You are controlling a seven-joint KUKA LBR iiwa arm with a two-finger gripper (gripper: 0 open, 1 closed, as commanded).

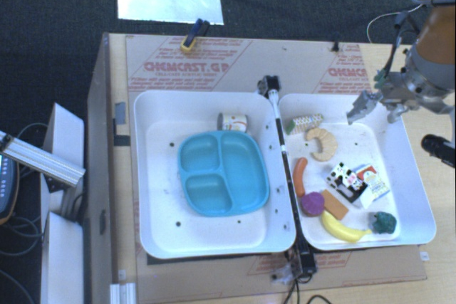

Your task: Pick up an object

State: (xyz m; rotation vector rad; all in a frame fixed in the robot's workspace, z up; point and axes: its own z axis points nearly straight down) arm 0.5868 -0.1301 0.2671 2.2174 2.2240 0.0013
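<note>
Yellow toy banana (pixel 343 227) lies at the right bin's (pixel 420 213) near edge; gripper (pixel 376 107), fingers spread and empty, hovers above the far rim. Nothing picked yet.

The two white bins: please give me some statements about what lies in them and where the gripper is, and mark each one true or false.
1. The blue divided plate lies in the left bin. True.
2. The banana lies in the left bin. False: it lies in the right bin, near the front edge.
3. The gripper holds the banana. False: it hangs over the right bin's far edge, apart from the banana.
4. A small can lies just behind the blue plate. True.
</note>
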